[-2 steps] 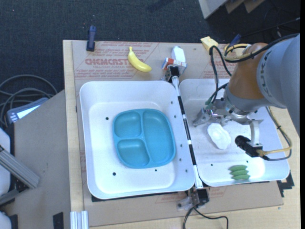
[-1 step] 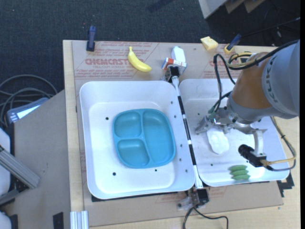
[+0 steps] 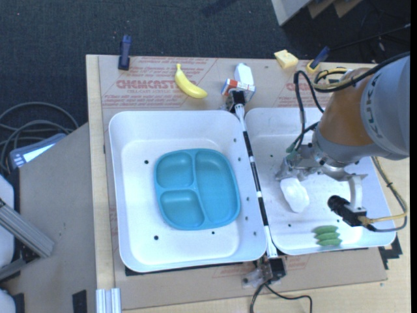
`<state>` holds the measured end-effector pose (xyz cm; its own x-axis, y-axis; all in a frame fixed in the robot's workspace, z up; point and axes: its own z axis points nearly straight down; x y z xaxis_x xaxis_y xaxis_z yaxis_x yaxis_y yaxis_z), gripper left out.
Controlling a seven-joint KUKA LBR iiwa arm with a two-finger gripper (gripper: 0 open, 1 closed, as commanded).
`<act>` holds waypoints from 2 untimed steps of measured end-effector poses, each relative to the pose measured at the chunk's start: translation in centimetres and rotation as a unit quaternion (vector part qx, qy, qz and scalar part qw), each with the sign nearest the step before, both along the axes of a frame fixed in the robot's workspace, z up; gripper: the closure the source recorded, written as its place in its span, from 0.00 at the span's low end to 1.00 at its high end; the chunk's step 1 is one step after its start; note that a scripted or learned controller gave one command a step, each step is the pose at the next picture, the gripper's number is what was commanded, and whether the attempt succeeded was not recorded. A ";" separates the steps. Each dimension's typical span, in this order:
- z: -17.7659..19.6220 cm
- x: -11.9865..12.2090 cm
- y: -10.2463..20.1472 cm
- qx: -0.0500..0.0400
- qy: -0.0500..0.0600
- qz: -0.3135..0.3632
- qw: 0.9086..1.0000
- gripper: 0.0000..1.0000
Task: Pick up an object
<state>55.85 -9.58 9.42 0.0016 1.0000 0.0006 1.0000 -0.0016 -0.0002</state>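
Observation:
In the right bin (image 3: 273,126) a white lumpy object (image 3: 294,193) lies near the middle, and a green pea pod (image 3: 327,235) rests by the front rim. My gripper (image 3: 291,167) hangs over the right bin, just above and left of the white object, under the grey arm with its orange band. In the left bin (image 3: 130,142) lies a blue divided plate (image 3: 196,188).
On the bench behind the bins lie a yellow banana (image 3: 188,84), a small white and red object (image 3: 240,81), a yellow block (image 3: 285,59) and a blue clip (image 3: 124,51). Cables loop over the right bin's far side.

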 end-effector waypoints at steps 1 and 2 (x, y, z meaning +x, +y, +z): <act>9.1 -1.9 5.8 0.000 0.000 0.001 1.000 1.00; 14.4 0.6 5.7 -0.001 -0.001 0.001 1.000 1.00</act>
